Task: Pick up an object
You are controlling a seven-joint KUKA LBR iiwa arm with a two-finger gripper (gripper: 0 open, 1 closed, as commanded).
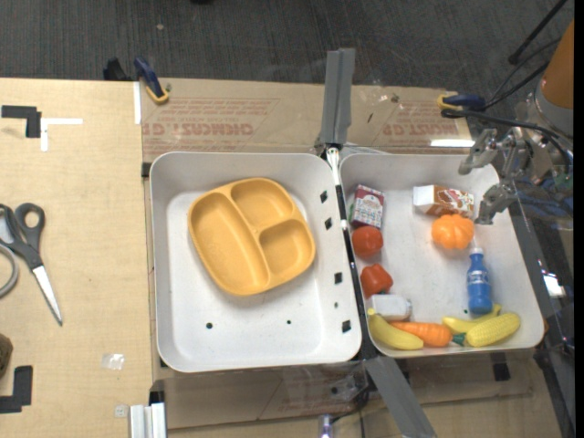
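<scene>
The right bin [525, 254] holds several toy items: an orange pumpkin [453, 232], a blue bottle [478, 282], a white and brown packet [436, 198], a small red and green box [368, 205], a tomato [368, 240], a red pepper [375, 279], a banana [391, 331], a carrot [425, 334] and a corn cob [494, 328]. My gripper [475, 192] hangs over the bin's far right corner, just right of the packet and above the pumpkin. It is open, with nothing between its fingers.
The left bin [182, 318] holds a yellow divided plate [253, 234]. A small grey and white item [392, 307] lies by the banana. Scissors [32, 254] lie on the bench far left. Cables and clamps sit behind the right bin.
</scene>
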